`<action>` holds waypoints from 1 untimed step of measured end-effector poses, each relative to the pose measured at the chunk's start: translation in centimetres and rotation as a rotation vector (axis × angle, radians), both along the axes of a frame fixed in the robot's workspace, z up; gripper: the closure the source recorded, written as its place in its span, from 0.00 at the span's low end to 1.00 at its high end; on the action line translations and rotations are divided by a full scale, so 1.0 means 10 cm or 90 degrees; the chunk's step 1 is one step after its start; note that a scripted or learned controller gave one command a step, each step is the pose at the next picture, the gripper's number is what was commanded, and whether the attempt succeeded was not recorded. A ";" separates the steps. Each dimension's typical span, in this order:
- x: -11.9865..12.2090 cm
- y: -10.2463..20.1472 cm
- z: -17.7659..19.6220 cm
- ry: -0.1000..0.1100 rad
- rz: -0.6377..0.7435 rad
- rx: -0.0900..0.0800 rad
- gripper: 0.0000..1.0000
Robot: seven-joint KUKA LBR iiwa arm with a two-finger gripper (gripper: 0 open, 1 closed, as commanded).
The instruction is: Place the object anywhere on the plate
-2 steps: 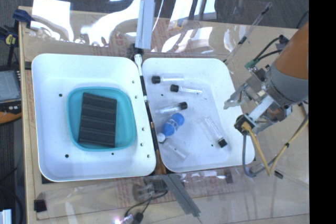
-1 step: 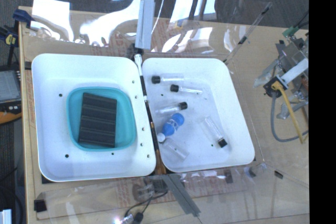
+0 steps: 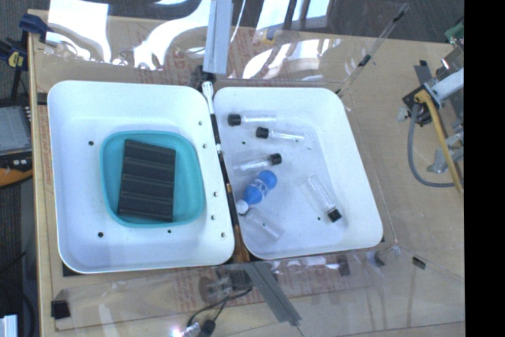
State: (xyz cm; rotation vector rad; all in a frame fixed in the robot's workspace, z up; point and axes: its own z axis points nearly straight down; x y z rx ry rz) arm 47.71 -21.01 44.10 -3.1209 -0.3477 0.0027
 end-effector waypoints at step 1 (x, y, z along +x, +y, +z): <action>0.00 0.01 0.00 0.001 -0.008 0.001 0.00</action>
